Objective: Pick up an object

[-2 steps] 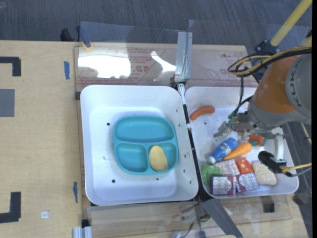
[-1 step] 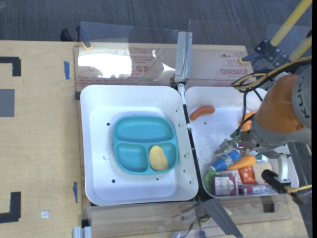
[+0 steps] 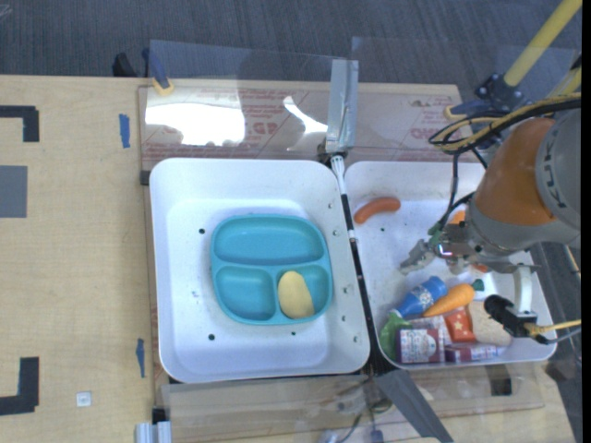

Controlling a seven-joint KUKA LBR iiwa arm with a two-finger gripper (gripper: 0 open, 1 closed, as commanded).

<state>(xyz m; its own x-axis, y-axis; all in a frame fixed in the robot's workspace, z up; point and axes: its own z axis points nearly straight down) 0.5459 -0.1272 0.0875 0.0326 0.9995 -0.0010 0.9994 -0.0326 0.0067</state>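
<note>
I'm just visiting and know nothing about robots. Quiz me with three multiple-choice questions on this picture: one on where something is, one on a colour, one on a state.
1. Where does the yellow potato-like item lie?
A. in the right bin
B. in a lower compartment of the divided plate
C. on the wooden bench

2. What colour is the divided plate?
A. teal blue
B. red
C. black

3. How does the sausage lie in the right bin?
A. under the carrot
B. inside the can
C. alone, apart from the pile

Answers:
1 B: it sits in the plate's lower right compartment in the left bin.
2 A: the plate is teal blue.
3 C: it lies near the bin's top, apart from the carrot and can.
</note>
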